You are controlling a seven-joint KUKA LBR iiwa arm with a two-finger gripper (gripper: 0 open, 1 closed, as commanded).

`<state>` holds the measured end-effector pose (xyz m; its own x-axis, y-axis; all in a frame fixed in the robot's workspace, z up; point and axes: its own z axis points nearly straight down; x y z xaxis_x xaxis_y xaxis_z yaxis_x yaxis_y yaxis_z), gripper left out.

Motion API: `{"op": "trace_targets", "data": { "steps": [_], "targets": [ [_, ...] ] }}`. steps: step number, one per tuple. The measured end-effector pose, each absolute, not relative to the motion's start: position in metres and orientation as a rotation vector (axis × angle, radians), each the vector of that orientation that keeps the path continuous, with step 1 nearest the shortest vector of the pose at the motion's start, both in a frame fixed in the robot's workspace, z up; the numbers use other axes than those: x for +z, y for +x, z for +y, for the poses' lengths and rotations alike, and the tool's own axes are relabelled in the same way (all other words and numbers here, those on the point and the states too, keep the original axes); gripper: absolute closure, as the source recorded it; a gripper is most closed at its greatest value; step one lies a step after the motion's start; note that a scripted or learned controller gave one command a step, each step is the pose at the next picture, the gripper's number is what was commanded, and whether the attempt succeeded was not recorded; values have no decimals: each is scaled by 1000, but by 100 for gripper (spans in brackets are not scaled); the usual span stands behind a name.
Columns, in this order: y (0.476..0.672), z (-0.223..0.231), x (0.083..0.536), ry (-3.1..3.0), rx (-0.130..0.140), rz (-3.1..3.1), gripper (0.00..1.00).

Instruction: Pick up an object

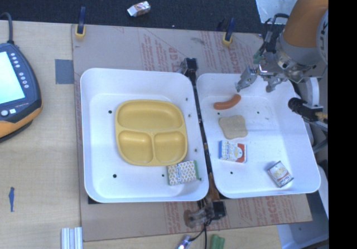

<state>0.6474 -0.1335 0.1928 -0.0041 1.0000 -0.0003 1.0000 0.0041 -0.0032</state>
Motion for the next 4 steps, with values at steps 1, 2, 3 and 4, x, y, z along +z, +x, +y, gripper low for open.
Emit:
{"op": "trace_targets", "data": {
  "steps": [1, 2, 3, 4],
  "targets": [
    [641, -101, 95, -2213, 7, -2226, 0],
    [656, -108, 92, -2215, 2, -2227, 0],
    [656, -105, 92, -2214, 3, -2225, 0],
    [657, -118, 92, -2220, 0, -2224, 0]
  ]
}}
